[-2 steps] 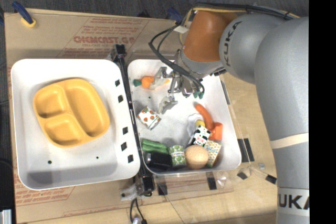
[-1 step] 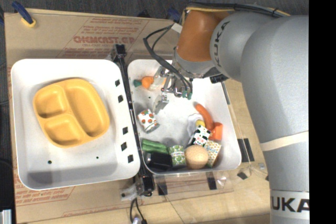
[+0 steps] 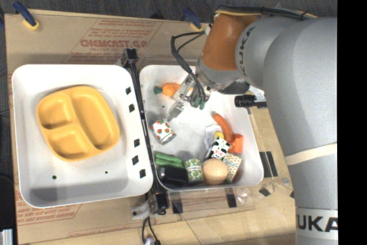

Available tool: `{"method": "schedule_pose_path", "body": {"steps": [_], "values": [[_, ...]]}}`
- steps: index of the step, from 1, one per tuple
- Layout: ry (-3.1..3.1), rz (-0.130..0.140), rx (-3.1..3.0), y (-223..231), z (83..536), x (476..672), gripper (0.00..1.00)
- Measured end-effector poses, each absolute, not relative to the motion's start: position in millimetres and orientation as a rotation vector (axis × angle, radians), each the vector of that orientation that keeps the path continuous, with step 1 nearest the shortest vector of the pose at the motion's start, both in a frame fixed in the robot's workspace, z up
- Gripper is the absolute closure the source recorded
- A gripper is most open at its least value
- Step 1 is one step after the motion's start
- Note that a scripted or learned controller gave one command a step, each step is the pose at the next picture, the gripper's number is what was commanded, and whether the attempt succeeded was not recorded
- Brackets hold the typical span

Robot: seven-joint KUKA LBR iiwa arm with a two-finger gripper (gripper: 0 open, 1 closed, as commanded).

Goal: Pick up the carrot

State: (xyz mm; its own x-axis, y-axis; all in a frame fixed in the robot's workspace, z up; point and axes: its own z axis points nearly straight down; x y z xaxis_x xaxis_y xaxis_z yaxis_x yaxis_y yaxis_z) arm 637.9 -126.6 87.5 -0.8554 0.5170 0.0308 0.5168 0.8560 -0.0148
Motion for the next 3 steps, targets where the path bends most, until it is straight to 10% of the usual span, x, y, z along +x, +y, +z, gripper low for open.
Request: {"method": "schedule_pose_path", "body": {"steps": [1, 2, 3], "values": [[-3.023, 0.008, -0.828, -125, 101, 644.6, 1.00], [-3.130, 0.003, -0.257, -179, 92, 607.4, 1.00], [-3.131, 0.001, -0.254, -178, 92, 608.0, 0.00]]}}
